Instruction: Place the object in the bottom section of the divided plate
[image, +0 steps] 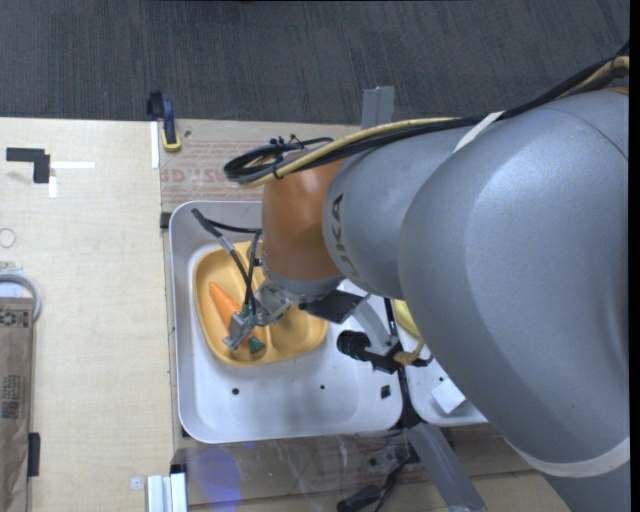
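The gripper (243, 335) hangs low over the yellow divided plate (208, 275) in the left white bin (290, 410), whether open or closed cannot be told, an orange carrot-like object (222, 298) lying in the plate beside it, apparently for placing there.

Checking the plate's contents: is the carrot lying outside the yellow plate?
No. The carrot lies inside the yellow plate, just left of the gripper.
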